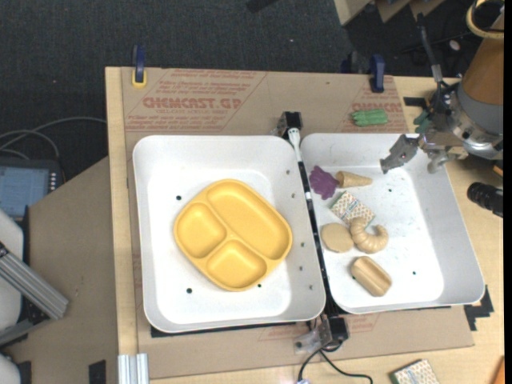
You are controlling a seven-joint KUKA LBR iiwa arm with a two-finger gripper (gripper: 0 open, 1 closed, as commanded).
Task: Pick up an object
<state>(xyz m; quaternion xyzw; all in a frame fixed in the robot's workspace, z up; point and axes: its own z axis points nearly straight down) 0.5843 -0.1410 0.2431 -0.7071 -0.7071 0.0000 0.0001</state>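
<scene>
**Two white bins, tool hanging above the right one**

Two shallow white plastic bins sit side by side on the cardboard-covered table (200, 94). Far to the tool's left, the left bin (152, 214) holds a yellow three-compartment plastic tray (232, 234), lying flat and turned at an angle.

The right bin (448, 238) carries the small items, all below and to the left of the tool. Nearest the bins' shared edge is a purple crumpled toy piece (322, 182), with a tan ice-cream-cone-shaped toy (353, 179) just beside it, pointing right. Below them lies a small checkered square packet (352, 208), then a round beige cookie-like disc (337, 238) touching a tan croissant-shaped toy (370, 237). Lowest is a tan bread-loaf-shaped block (371, 275), apart from the rest.

A green flat toy (369, 118) rests on the table outside the bins, up and left of the tool.

The tool (416, 155) hangs over the right bin's upper right corner, its fingers spread apart with nothing between them, well clear of every item.
</scene>
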